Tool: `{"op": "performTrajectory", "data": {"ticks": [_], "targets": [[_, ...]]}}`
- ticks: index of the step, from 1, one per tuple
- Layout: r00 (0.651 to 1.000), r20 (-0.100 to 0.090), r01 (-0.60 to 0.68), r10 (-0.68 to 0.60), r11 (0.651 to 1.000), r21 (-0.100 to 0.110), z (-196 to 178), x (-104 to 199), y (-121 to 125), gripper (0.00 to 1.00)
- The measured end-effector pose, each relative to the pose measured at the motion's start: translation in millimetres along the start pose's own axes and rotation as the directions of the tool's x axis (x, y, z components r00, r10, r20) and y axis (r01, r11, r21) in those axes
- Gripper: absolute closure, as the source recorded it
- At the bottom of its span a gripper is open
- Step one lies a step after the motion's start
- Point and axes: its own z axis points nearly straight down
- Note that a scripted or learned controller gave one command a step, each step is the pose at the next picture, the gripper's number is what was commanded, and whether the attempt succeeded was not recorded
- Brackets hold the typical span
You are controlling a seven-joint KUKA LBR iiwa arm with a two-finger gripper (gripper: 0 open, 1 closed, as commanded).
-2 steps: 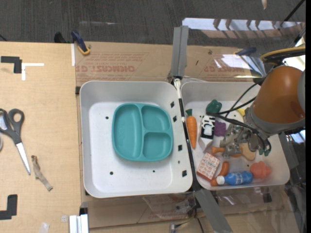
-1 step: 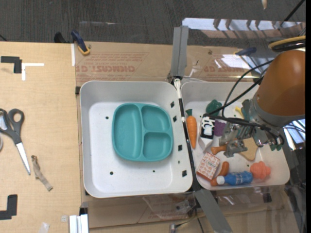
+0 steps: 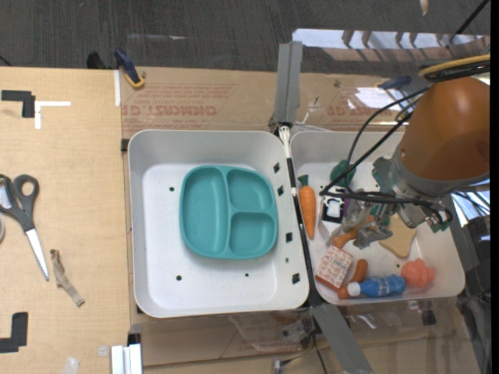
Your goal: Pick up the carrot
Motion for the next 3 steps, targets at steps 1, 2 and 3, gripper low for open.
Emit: {"op": "performTrajectory", "data": {"ticks": [1,2,3], "targets": [[0.981,0.001,0.193,-0.193,0.981,-0.001,0,-44,41,1.00],[0.982,0.004,0.190,-0.190,0.982,0.000,-9,-45,41,1.00],[0.982,0.007,0.187,-0.187,0.982,0.000,-18,-46,41,1.00]]}}
